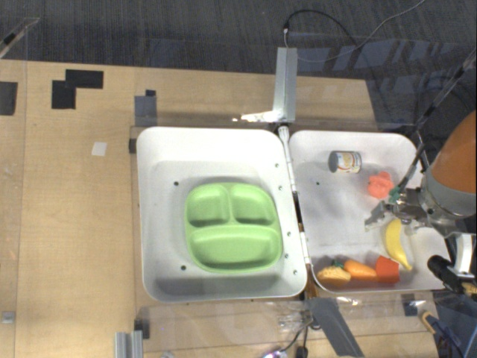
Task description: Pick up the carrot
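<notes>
The carrot is an orange piece lying along the front wall of the right bin, between a yellow-brown food piece and a red block. My gripper hovers over the right side of that bin, above and to the right of the carrot and apart from it. It is open, with nothing between its fingers. It sits just left of the banana and below a pink-red fruit.
A small can lies at the back of the right bin. The left bin holds a green sectioned plate. A metal post stands behind the divider between the bins.
</notes>
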Tool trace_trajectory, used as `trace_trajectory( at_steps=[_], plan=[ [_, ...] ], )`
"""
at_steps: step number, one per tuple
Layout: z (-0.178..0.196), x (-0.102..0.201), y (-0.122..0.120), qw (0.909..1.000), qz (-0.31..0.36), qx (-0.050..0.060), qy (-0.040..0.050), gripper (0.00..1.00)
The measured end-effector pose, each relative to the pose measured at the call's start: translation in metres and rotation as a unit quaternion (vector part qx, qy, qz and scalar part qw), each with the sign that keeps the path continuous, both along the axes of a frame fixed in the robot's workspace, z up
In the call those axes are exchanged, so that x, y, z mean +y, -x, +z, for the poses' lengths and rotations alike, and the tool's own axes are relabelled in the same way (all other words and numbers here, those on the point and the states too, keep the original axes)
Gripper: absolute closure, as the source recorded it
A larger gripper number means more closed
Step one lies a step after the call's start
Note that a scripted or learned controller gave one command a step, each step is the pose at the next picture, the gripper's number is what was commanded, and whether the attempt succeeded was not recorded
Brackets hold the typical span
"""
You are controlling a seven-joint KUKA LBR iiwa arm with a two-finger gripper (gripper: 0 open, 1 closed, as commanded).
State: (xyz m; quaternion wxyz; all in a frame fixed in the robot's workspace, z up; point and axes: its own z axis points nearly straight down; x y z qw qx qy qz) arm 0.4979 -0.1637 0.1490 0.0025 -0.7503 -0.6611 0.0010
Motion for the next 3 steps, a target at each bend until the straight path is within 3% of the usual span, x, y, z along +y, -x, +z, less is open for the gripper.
trace_trajectory(
  at_steps=[1, 2, 3],
  plan=[
    [-0.03, 0.064, 0.011, 0.9987, -0.051, 0.0, 0.0007, 0.0],
    [-0.003, 0.046, 0.01, 0.9977, 0.068, -0.002, 0.0008, 0.0],
    [0.003, 0.036, 0.002, 0.9985, 0.055, -0.001, 0.0004, 0.0]
  ],
)
